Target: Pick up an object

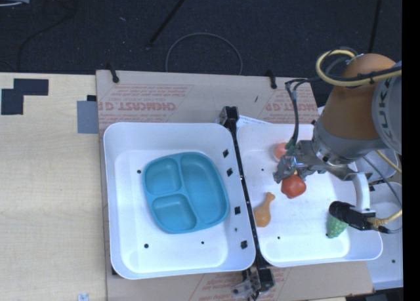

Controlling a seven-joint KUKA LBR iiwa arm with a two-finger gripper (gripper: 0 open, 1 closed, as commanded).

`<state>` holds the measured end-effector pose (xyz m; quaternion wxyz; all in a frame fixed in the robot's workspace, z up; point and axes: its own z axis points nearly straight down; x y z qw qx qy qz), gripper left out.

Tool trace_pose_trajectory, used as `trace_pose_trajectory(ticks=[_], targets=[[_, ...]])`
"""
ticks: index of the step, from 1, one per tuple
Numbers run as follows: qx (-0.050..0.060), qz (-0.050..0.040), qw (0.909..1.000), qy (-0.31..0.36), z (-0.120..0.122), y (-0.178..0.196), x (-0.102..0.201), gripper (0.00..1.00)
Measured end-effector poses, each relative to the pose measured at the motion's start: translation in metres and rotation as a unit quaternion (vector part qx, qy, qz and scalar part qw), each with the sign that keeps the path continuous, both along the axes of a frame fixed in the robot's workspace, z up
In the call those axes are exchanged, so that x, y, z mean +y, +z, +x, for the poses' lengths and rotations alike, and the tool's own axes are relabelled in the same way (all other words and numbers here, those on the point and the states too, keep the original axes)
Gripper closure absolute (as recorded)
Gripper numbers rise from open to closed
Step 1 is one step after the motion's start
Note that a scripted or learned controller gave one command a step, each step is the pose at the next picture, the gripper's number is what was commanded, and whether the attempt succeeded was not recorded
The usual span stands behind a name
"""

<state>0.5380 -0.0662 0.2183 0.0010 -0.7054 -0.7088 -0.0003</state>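
- Two shallow white bins are set side by side on a sheet of cardboard [164, 100], which is laid on the pale bench [46, 195].
- The arm [357, 103] is reached in from the right, and its gripper [289, 170] is held low over the left part of the right bin [308, 247].
- A round red object [294, 187] is seen directly under the gripper's tip, touching it or nearly so; it is placed near the middle of the right bin, toward the divider between the bins.
- Whether the gripper is spread or pressed together cannot be told from this angle, nor whether the red object is pinched.
- A small pink object [281, 149] is partly hidden just behind the gripper, toward the far wall of the bin.
- An orange pear-shaped object [264, 210] is laid close to the divider, near the red object but apart from it.
- A green object [336, 229] is seen near the right bin's near right corner.
- A blue divided plate [185, 191] is laid flat in the middle of the left bin [125, 240].
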Motion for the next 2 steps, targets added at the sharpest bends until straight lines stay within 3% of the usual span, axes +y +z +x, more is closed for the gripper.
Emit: trace_pose_trajectory(ticks=[2], targets=[[0.0, 0.0, 1.0, 0.0, 0.056, -0.008, 0.106, 1.0]])
